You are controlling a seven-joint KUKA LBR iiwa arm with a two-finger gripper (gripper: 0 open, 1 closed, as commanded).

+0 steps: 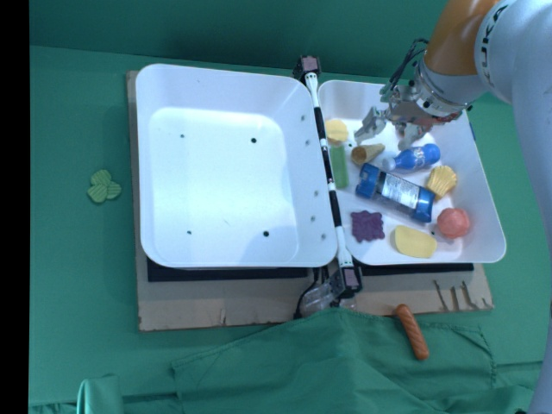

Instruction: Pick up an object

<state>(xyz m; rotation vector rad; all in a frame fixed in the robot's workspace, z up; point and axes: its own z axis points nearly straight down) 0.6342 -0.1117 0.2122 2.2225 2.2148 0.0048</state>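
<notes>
My gripper (391, 128) hangs over the back of the right bin (487, 231) with its fingers spread open and nothing between them. Just below it lie an orange cone (366, 153) and a small blue bottle (414, 157). Further forward in the same bin are a dark blue can (397, 191), a yellow shell shape (442, 180), a red ball (453, 222), a yellow lemon-like piece (414, 241) and purple grapes (367, 225). By the bin's left wall are a yellow round piece (336, 131) and a green stick (339, 167).
The left bin (147, 145) stands beside the right one, with a black-and-white divider bar (323, 153) between them. A green leaf toy (103, 186) lies on the cloth at the left. An orange sausage (412, 330) rests on the cloth in front of the bins.
</notes>
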